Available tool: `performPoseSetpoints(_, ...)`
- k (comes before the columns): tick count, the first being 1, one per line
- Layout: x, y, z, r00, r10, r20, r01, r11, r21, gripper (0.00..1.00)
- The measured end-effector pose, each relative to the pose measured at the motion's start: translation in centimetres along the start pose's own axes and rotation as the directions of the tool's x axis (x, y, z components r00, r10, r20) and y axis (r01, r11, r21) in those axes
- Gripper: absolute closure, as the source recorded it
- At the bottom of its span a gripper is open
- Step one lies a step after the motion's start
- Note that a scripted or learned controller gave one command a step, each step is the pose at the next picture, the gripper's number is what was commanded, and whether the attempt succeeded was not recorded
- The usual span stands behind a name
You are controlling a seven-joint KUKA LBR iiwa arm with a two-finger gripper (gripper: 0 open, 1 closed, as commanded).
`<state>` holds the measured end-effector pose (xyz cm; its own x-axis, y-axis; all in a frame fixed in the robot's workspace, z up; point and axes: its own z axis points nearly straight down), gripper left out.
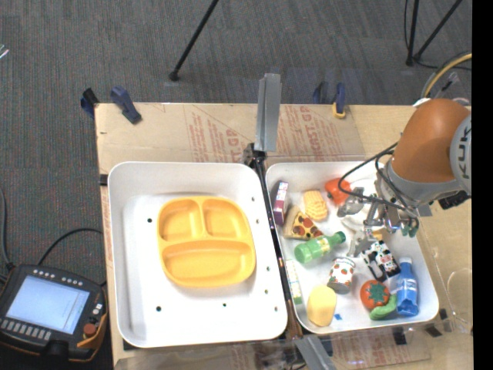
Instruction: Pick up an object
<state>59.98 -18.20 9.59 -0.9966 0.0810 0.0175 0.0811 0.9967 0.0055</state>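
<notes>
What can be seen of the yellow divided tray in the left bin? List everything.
The yellow tray lies flat, right way up, on the floor of the left white bin, slightly left of the bin's middle. It looks like smooth moulded plastic, roughly square with rounded corners and a raised rim. Ridges split it into three compartments: two smaller ones along the far side and one wide one along the near side. All three look bare. Only the bin floor touches it.

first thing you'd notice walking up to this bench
A bright yellow divided tray lies alone in the left bin. The right bin is crowded with small toys, among them a green bottle, a pizza slice and a blue bottle. The grey and orange arm hangs over that bin's far right side.
</notes>
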Motion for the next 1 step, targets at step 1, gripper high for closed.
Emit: performPoseSetpoints(1, 6.02, 1.03, 1.07, 1.0, -0.018, 0.014, 0.018, 1.0, 0.004, 0.0)
